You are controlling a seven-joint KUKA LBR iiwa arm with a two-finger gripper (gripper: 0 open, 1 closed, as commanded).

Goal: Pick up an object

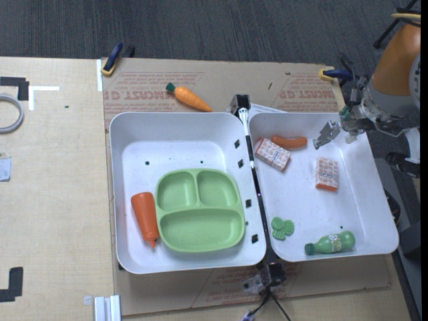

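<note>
Seen from above, left to right: two shallow white bins side by side on a cardboard-covered bench. In the left bin (127,146), one orange cylinder-shaped piece (144,217) lying just beside one green three-compartment plate (200,210). Beyond that bin's far rim, on the cardboard, one toy carrot (189,97). In the right bin (364,212), six pieces, well apart: one patterned box (272,154) near the dividing wall, one sausage (289,141) just behind it, one green leafy piece (282,228) toward the front, one green bottle (330,243) lying on its side near the front rim, one pink-patterned packet (326,174) mid-bin. At far right, one gripper (328,135) poised over the right bin's back corner, fingers spread, pinching nothing, apart from every piece.
</note>
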